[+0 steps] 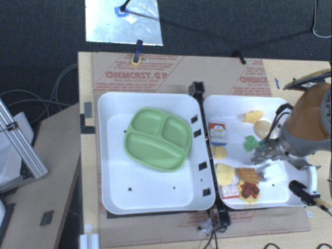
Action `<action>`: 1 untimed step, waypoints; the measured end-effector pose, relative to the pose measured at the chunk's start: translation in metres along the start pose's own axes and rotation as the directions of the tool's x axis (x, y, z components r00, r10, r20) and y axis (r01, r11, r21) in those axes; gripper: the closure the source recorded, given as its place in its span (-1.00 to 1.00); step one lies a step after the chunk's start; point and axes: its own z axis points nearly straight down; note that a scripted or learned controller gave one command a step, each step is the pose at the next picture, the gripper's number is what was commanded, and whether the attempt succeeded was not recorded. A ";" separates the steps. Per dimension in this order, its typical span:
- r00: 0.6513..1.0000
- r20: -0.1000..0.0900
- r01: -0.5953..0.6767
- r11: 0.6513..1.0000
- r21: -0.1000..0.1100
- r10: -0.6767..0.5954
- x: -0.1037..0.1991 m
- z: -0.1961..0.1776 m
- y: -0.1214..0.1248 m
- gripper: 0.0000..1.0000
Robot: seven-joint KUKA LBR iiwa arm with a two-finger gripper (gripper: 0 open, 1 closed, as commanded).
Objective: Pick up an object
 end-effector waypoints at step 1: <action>1.000 0.002 0.003 1.000 -0.004 -0.003 0.000 -0.064 0.004 1.00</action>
